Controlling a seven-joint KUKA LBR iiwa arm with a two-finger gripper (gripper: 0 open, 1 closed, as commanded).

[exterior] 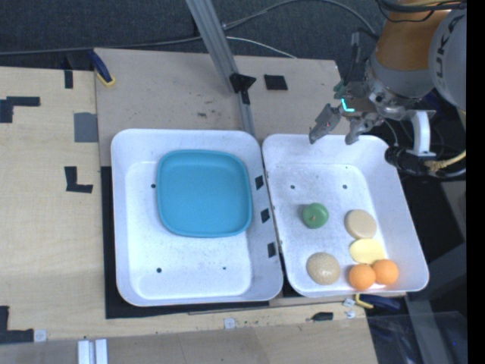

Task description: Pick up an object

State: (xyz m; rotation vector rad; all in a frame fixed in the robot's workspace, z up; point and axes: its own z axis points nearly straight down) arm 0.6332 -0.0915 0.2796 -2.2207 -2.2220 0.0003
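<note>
My gripper (336, 130) hangs over the far edge of the right bin (345, 174), its two fingers spread apart with nothing between them. Well below it in that bin lie a green ball (314, 215), a beige oval piece (361, 224), a yellow piece (367, 249), a tan speckled round piece (323, 268) and two orange balls (362, 277) (386, 271). All these objects sit in the near half of the bin, apart from the gripper.
The left bin (136, 226) holds a blue square plate (203, 192). A grey metal post (220, 48) slants across the bench behind the bins. Black cables (424, 165) hang by the arm at the right.
</note>
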